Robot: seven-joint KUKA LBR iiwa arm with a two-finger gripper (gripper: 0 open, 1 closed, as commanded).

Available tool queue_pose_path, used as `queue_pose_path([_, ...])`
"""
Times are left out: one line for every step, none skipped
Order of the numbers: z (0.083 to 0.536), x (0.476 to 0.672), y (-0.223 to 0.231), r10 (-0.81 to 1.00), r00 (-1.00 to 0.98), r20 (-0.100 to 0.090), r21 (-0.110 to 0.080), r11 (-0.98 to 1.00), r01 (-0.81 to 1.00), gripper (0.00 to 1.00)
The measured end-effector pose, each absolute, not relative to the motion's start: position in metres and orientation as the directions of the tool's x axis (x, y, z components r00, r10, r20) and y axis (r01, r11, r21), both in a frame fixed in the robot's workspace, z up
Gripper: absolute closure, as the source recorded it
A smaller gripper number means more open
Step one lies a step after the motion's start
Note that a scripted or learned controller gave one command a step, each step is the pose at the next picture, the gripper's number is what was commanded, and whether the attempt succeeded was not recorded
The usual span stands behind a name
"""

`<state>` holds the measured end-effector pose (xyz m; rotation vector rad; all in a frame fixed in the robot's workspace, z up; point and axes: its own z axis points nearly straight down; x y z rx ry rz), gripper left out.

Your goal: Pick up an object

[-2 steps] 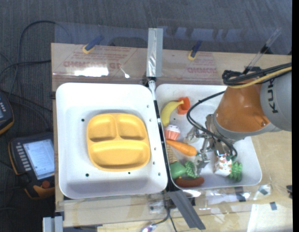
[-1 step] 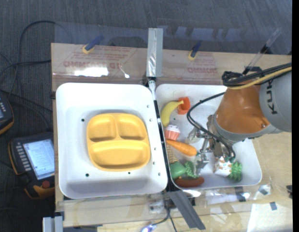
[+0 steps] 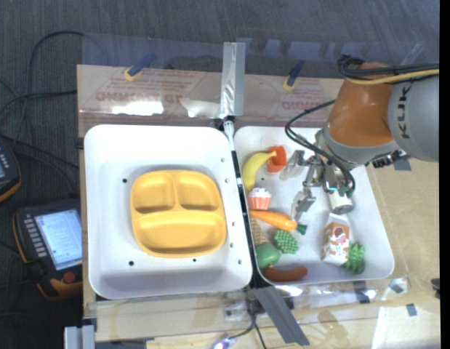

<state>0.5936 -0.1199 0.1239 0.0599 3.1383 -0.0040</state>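
Observation:
My gripper [image 3: 299, 184] hangs over the right bin [image 3: 377, 227], in its upper middle, with the orange-banded wrist behind it to the right. Its two fingers stand apart, open, with bare white bin floor between them. Just left of it lie a yellow banana [image 3: 252, 167] and a small orange-red piece [image 3: 277, 156]. A pink cupcake [image 3: 259, 197] and an orange carrot [image 3: 274, 219] lie below and left of the fingertips. A small white canister [image 3: 340, 201] sits right beside the gripper.
Toward the right bin's front lie a green pepper [image 3: 267, 255], a knobbly green piece [image 3: 286, 241], a brown sausage [image 3: 286, 273], a printed bottle [image 3: 335, 240] and a green leafy toy [image 3: 355, 257]. The left bin [image 3: 101, 158] holds a yellow divided tray [image 3: 179, 211].

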Motion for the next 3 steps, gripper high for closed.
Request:
queue_pose_path([0.091, 0.535, -0.096, -0.092, -0.996, -0.015, -0.007, 0.996, -0.092, 0.00])
queue_pose_path([0.101, 0.537, -0.096, -0.092, -0.996, -0.020, -0.009, 0.996, -0.092, 1.00])
queue_pose_path([0.098, 0.499, -0.093, -0.412, -0.911, -0.001, 0.000, 0.911, -0.412, 1.00])
